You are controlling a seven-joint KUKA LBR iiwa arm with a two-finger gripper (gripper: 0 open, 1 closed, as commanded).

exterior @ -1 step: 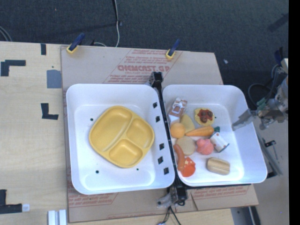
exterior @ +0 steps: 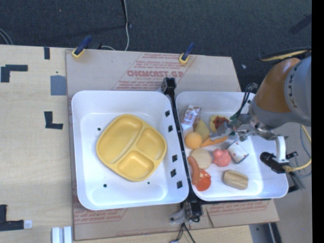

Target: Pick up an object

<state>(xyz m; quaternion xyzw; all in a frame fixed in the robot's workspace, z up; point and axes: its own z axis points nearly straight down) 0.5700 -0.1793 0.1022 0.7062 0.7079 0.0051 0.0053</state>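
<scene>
- My pincer [exterior: 234, 135] hangs low over the right bin [exterior: 271, 186], among toy foods; I cannot tell its state.
- Left bin [exterior: 83, 186] holds a yellow divided tray [exterior: 131, 147].

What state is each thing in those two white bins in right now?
Yellow tray: flat, upright, compartments bare, in the left bin.
Orange ball: loose in the right bin.
Pink ball: loose.
Bread roll: lying on its side.
Gripper: low over the food pile.
</scene>
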